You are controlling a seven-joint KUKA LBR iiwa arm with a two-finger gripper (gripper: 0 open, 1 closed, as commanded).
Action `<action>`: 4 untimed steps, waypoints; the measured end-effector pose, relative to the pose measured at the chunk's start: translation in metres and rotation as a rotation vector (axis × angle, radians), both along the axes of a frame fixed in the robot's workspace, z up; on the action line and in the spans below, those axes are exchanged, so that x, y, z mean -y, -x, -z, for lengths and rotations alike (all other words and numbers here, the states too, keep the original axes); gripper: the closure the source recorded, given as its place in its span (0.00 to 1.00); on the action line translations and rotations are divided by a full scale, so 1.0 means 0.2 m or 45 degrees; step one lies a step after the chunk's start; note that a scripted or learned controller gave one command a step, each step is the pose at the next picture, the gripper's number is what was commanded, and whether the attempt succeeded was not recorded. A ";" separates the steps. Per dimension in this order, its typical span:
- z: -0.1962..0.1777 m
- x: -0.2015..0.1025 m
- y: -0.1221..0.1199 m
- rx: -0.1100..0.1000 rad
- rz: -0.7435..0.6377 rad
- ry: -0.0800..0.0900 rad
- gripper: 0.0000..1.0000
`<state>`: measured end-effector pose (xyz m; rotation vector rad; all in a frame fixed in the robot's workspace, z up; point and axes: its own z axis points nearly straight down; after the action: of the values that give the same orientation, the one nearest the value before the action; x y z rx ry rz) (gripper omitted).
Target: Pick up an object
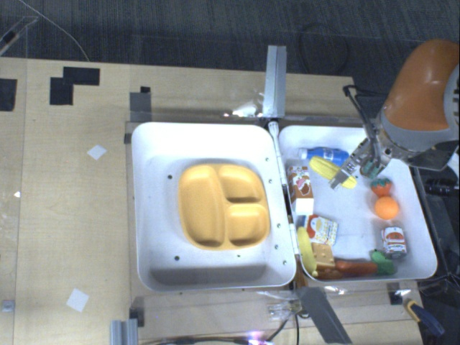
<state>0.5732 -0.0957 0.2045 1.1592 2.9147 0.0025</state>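
On the bench: two white bins side by side on pale wood, dark floor behind.
Right bin (424,254): gripper (357,166) hangs above its back half, beside the corn cob (332,171); fingers cannot be judged.
Near the corn: blue bottle (325,154), orange ball (387,207), strawberry (382,187), small can (393,241), snack packets.
Left bin (147,192): yellow divided tray (221,205), open margin around it.

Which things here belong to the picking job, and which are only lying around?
Job: claw, corn, bottle, orange, can, right bin.

Lying about: yellow tray, left bin, black tape marks.
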 end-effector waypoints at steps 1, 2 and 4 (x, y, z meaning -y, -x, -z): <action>-0.52 -0.04 -0.01 0.016 0.076 0.001 1.00; -0.50 -0.04 0.00 0.005 0.077 0.000 0.00; 0.58 0.32 -0.05 0.009 0.405 0.000 0.00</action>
<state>0.5833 -0.1589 0.0889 1.6024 2.6885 0.0061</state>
